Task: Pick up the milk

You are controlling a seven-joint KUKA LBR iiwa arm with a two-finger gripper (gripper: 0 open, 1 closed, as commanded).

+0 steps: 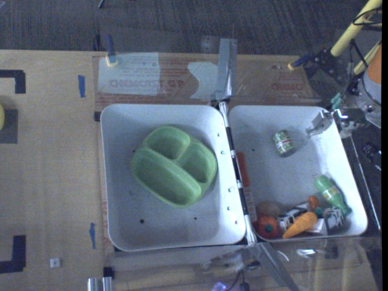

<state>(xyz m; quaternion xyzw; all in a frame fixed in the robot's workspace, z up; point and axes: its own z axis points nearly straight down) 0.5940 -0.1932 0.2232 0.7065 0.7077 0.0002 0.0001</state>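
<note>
My gripper (322,121) hovers at the right bin's (267,180) far right edge, fingers slightly apart, empty. The milk carton (297,213) lies wedged beside a carrot (301,224); neighbours could foul the grasp.

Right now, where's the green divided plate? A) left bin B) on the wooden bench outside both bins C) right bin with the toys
A: the green divided plate lies alone in the left bin, while the can, bottle and carrot sit in the right bin.
</note>
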